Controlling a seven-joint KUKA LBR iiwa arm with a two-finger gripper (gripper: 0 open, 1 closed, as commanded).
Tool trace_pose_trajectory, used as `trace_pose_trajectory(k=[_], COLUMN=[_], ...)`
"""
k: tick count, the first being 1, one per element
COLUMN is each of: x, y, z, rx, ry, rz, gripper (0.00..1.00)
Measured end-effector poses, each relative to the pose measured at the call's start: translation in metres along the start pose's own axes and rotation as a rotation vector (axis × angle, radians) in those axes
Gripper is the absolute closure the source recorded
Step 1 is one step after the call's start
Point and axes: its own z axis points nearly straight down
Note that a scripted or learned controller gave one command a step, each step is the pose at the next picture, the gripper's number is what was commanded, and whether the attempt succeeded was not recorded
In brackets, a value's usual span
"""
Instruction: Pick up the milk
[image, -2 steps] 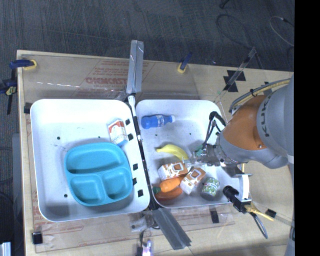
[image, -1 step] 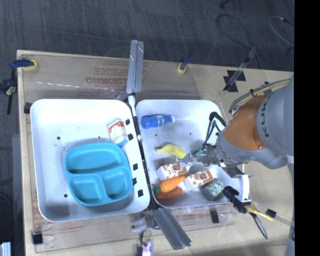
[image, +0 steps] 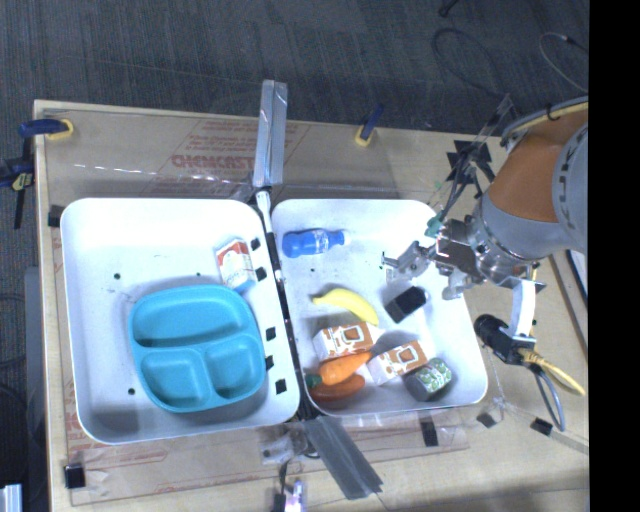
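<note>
We see two white bins side by side on the desk (image: 150, 150), with the arm reaching in from the right. Its gripper (image: 408, 299) hangs over the right bin (image: 370, 215), near that bin's right wall, and we cannot tell whether its fingers are apart or together; a dark tip sits just right of the banana (image: 346, 303). The milk (image: 234, 263), a small red and white carton, lies in the left bin (image: 90, 300) close to the divider, touching the upper right corner of the blue sectioned tray (image: 195, 345), well apart from the gripper. In the right bin a blue bottle (image: 312, 242) lies near the top left, the banana sits in the middle, and below it rest two small orange and white cartons (image: 343, 340) (image: 397, 360), a carrot (image: 340, 372) and a dark round can (image: 432, 379) near the bottom right corner.
</note>
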Motion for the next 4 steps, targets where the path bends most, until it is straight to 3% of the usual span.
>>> trace_pose_trajectory(k=[1, 2, 3, 4], x=[0.012, 0.012, 0.012, -0.016], y=[-0.046, -0.045, -0.045, -0.031], z=[0.127, 0.118, 0.118, 0.147], rx=[0.001, 0.003, 0.003, -0.022], ry=[0.001, 0.0, 0.0, 0.008], rz=[0.304, 0.299, 0.299, 0.345], gripper=[0.0, 1.0, 0.0, 0.0])
